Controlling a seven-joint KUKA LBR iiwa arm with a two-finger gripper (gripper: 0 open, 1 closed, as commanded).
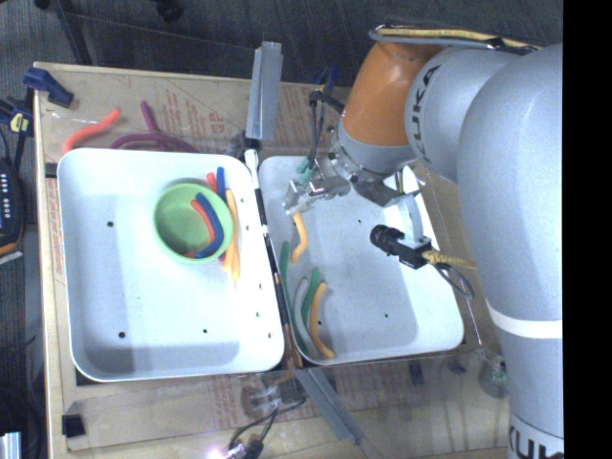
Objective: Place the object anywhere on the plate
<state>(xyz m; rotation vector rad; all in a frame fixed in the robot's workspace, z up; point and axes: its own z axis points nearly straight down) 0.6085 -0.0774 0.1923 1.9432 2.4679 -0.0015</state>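
A green plate (pixel 184 222) lies in the left bin (pixel 124 323), towards its back right. A red curved piece (pixel 204 210) rests on the plate, a blue one (pixel 222 182) lies on its far rim, and a yellow-orange one (pixel 232 245) lies along its right edge. My gripper (pixel 302 196) hangs over the back left corner of the right bin (pixel 421 323). An orange curved piece (pixel 298 237) sits directly under the gripper, its upper end right at the tip; whether it is held is unclear.
Green curved pieces (pixel 306 299) and a yellow one (pixel 321 328) lie at the right bin's front left. A black cable fitting (pixel 394 241) hangs over that bin's middle. Orange (pixel 91 130) and purple (pixel 158 142) pieces lie on the bench behind the left bin.
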